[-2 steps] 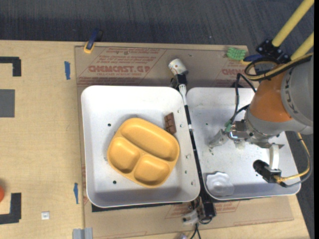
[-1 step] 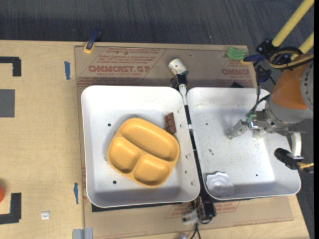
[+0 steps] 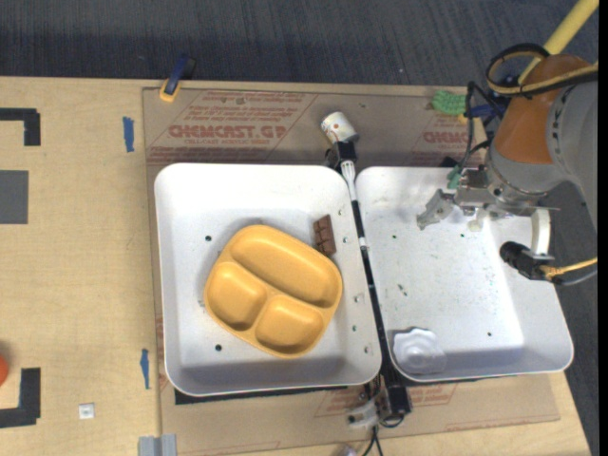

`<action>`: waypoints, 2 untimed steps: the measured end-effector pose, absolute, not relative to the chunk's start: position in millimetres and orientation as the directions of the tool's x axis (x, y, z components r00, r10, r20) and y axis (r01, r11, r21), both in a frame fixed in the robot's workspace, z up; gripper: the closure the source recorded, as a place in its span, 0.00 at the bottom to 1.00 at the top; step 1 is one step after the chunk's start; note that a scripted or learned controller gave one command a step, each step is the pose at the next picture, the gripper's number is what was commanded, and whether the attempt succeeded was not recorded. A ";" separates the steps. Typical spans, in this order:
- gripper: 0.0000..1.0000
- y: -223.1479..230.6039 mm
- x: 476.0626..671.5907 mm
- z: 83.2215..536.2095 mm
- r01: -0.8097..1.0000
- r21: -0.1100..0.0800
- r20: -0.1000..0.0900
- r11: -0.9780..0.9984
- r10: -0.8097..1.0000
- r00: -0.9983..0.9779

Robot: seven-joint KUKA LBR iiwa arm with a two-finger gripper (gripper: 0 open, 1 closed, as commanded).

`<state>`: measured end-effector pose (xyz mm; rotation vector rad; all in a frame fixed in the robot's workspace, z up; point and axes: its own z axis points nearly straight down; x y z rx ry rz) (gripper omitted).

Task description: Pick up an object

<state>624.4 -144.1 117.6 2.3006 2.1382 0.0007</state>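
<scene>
Arm reaching over right bin [image 3: 532, 350], hand [image 3: 439, 209] low, grip state unclear

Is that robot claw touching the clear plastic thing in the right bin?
Apart. The camera view shows the gripper near the bin's far end, the clear plastic piece at its near edge.

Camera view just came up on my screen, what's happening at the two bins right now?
The grey KUKA arm with the orange band reaches in from the right, its two-finger gripper over the upper part of the right white bin; nothing shows between its fingers. A clear crumpled plastic piece lies at that bin's near left corner. The left white bin holds a yellow three-compartment plastic tray, upside down, with a small brown block beside its upper right edge. Nothing is picked up yet.
</scene>
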 end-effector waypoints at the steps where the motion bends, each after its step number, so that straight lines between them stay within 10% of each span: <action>1: 0.00 -128.1 568.1 85.0 0.823 -0.002 0.000 -0.568 0.823 0.568; 2: 0.00 -117.7 595.7 85.3 0.955 0.003 0.000 -0.296 0.955 0.296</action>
